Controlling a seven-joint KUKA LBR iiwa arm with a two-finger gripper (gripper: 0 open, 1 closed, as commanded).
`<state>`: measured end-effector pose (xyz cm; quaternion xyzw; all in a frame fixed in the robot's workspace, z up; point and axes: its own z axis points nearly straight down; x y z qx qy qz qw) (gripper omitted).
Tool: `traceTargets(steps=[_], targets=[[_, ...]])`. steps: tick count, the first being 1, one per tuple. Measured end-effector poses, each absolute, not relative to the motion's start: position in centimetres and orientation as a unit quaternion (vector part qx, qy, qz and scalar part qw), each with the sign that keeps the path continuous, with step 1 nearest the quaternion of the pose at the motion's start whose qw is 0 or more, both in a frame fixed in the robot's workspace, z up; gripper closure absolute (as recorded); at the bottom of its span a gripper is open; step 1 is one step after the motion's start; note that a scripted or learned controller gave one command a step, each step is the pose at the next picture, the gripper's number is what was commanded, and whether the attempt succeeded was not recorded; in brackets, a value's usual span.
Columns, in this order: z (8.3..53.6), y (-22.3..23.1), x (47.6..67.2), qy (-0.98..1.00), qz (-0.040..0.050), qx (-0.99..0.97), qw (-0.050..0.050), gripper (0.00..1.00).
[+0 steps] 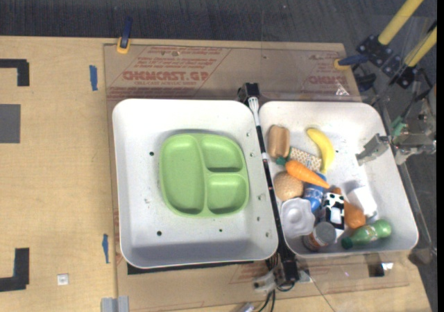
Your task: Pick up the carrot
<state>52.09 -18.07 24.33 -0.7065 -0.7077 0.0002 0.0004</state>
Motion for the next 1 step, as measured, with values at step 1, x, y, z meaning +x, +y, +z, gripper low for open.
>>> traceTargets(steps=[1], targets=[[10.65,-12.64,49.4,-0.63,-0.0042,-0.776,-0.006,0.0]])
